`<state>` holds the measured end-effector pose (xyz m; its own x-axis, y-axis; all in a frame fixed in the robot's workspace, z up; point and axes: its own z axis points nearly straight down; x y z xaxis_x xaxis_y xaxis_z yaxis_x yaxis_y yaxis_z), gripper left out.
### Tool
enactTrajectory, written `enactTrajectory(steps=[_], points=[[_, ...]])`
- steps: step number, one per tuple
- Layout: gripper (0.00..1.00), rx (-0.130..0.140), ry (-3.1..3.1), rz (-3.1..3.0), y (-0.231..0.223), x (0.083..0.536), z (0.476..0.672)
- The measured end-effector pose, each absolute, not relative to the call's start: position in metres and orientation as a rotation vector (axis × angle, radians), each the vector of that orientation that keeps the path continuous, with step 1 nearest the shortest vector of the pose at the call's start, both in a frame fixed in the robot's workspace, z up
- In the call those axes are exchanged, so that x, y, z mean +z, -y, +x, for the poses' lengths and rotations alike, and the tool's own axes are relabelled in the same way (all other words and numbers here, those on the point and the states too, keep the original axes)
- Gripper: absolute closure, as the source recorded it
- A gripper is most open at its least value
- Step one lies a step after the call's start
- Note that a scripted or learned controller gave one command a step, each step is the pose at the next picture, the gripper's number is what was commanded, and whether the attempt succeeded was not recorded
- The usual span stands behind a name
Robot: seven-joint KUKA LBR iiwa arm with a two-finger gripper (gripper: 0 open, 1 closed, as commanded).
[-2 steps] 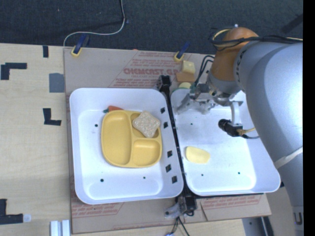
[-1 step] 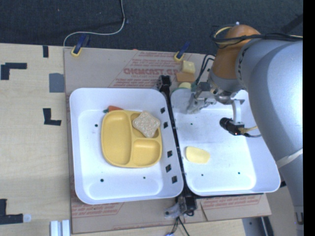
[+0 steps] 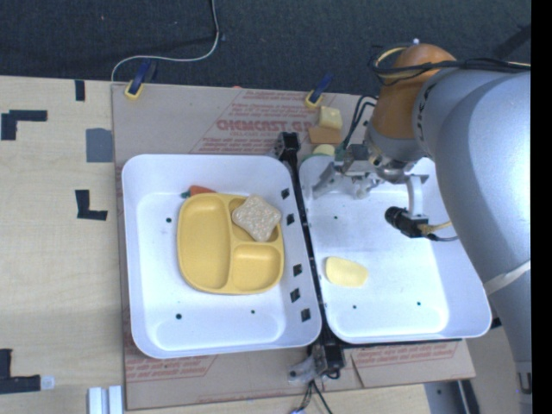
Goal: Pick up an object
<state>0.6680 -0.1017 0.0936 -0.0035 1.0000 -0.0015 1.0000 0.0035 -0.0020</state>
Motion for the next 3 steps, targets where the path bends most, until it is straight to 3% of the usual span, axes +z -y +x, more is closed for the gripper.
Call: enactTrajectory(steps=[1, 2, 3], points=[[0.0, 0.004, 2.222, -2.22, 0.097, 0.084, 0.66], [0.0, 0.003, 2.223, -2.218, 0.098, 0.084, 0.666], [1.0, 0.004, 2.224, -2.218, 0.097, 0.094, 0.666]])
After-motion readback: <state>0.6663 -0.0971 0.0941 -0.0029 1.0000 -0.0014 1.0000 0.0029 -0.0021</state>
